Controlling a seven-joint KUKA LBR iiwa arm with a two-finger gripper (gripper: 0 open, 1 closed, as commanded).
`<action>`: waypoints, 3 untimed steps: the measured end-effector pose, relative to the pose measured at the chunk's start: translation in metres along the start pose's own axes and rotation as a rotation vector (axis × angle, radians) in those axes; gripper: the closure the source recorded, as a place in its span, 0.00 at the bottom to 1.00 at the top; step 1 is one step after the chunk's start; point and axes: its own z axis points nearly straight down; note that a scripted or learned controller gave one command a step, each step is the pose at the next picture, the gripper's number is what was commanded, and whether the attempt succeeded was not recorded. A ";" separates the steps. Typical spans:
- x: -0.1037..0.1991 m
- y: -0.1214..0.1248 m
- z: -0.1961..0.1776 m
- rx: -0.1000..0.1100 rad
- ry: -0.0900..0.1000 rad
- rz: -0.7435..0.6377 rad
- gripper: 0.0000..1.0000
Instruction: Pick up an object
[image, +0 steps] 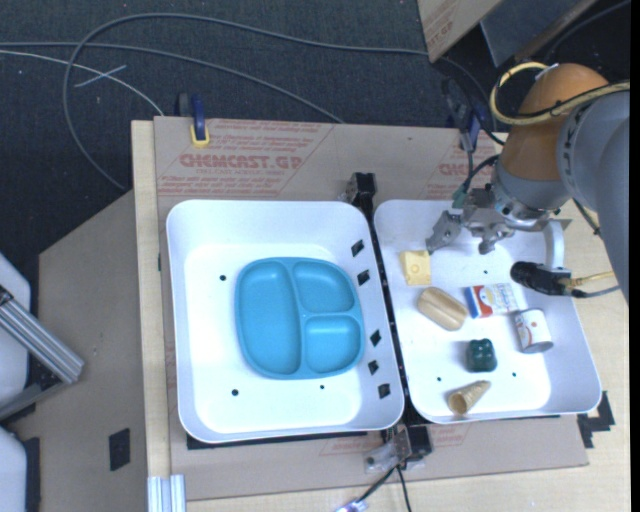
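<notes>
We see the gripper (468, 228) spread, grasping nothing, above the right bin (570, 385). Nearest lies the yellow block (416, 267) — probably light and stiff — best pinched across its flat sides.

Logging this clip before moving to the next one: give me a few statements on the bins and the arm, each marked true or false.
1. A blue divided plate lies in the left bin. True.
2. The gripper holds the yellow block. False: the block lies on the floor of the right bin, with nothing between the fingers.
3. The small green object lies in the right bin. True.
4. The cone rests on the blue plate. False: it lies near the right bin's front edge.
5. The gripper hangs over the left bin. False: it is over the far part of the right bin.
</notes>
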 end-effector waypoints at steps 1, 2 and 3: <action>0.000 0.001 -0.015 -0.006 0.000 0.000 1.00; 0.001 0.002 -0.080 -0.011 -0.002 0.001 1.00; 0.001 0.003 -0.133 -0.011 -0.002 0.001 1.00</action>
